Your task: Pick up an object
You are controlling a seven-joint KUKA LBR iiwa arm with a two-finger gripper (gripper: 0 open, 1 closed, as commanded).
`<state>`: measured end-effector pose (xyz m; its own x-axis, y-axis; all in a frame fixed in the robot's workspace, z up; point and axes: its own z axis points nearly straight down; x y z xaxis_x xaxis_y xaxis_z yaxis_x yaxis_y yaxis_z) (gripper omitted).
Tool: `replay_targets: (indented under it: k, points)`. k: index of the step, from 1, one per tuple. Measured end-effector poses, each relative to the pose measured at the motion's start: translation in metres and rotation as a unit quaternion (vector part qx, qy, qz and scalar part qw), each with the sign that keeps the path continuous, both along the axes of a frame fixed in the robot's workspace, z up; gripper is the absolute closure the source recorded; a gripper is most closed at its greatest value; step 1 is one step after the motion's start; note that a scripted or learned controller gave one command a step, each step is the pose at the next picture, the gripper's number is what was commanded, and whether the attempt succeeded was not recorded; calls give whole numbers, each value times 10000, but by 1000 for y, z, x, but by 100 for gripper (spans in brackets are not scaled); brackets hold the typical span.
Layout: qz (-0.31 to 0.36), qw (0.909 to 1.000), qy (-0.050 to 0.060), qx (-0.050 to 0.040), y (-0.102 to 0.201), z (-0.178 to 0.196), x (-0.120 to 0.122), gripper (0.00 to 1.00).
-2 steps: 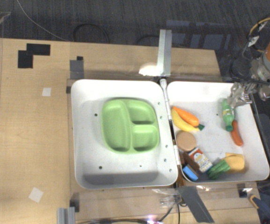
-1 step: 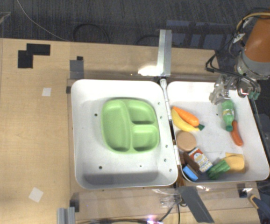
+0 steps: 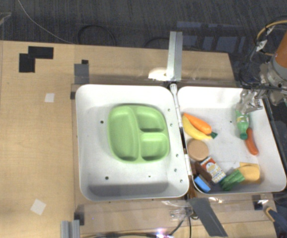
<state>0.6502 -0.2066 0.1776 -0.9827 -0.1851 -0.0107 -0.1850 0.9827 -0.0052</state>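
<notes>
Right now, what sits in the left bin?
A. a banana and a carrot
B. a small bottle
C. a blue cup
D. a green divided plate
D: the green divided plate lies alone in the left bin, while the banana and carrot lie in the right bin.

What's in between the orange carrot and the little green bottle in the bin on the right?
Just bare white bin floor. The camera view shows nothing lying between the carrot and the green bottle.
</notes>
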Motion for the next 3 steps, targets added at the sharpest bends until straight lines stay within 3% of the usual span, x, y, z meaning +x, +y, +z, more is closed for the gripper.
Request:
replay_targets:
  k: [1,2,3]
  points:
    - [-501,9987,4,32,93,-1,-40,100]
    - [18,10000,-18,4,44,41,17,100]
    - [1028,9947,-3,-5,1,26,21,100]
